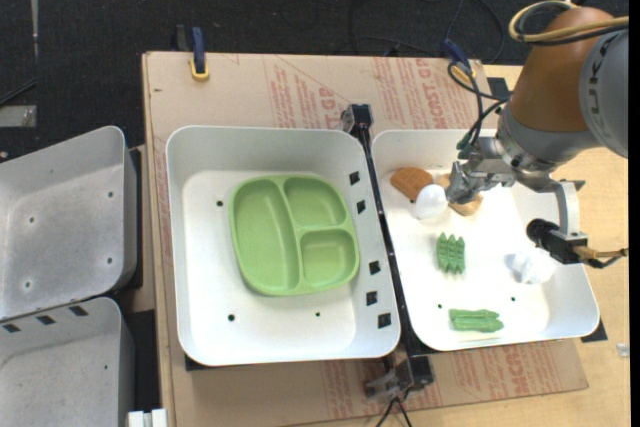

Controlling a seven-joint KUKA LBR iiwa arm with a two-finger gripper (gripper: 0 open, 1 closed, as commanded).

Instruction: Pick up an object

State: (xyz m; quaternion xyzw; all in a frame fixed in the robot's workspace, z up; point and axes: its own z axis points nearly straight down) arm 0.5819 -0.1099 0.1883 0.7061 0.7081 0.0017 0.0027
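The arm's wrist covers most of the gripper (466,187), so whether its fingers are spread or closed cannot be told. It hangs low over the far part of the right bin (575,310), above a tan object (468,206) that is mostly hidden. Just beside it lie a white ball (430,202) and a brown block (410,181). A ridged green piece (451,253) runs lengthwise near to far; another green piece (474,319) lies crosswise. The left bin (190,315) holds a green divided tray (295,234)

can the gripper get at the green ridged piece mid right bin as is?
Probably yes. The green ridged piece lies alone on bare bin floor, nothing over it, just below the gripper.
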